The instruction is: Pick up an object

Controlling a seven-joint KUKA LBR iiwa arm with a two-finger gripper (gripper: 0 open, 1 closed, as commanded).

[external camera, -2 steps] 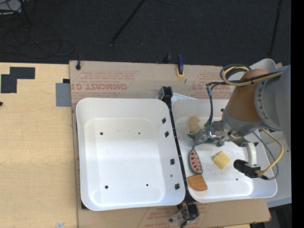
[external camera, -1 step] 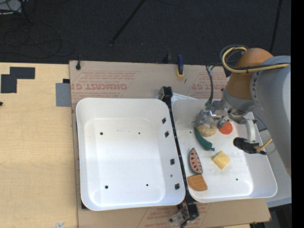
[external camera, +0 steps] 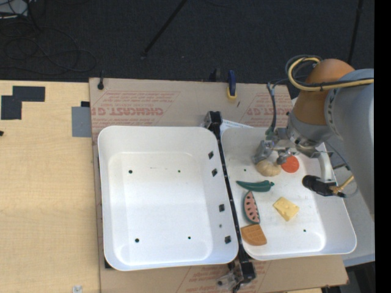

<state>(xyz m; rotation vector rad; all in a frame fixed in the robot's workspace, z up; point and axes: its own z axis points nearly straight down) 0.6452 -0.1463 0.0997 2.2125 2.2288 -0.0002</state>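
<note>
Where the arm (external camera: 342, 108) reaches in from the right of the camera view, its orange band (external camera: 322, 73) sits above the far side of the right bin (external camera: 321, 227), and the gripper (external camera: 273, 157) hangs low over that bin's far left part. The fingers (external camera: 265, 151) look spread. One tip is at the top of the potato (external camera: 266, 168) and the other is just beside the red ball (external camera: 291, 164). Nothing is seen pinched between them, and whether a tip touches either thing cannot be told.

The potato and the red ball lie side by side, close together, with the potato nearer the left bin (external camera: 159, 200). Just on the near side of the potato lies the green pepper (external camera: 256, 185), stretched out across the bin floor. Nearer again, close to the bin's left wall, the melon slice (external camera: 250, 206) lies with its red face up and its green rind turned to the left. The cheese (external camera: 286, 209), a yellow wedge, lies to the right of the melon slice and apart from it. The bread (external camera: 253, 235), an orange-brown piece, lies in the near left corner, just below the melon slice.

Both bins are white and shallow and stand side by side on a cardboard sheet (external camera: 159, 105) laid on the pale wooden surface (external camera: 43, 194). A black strip (external camera: 222, 182) runs along the line where the two bins meet.
</note>
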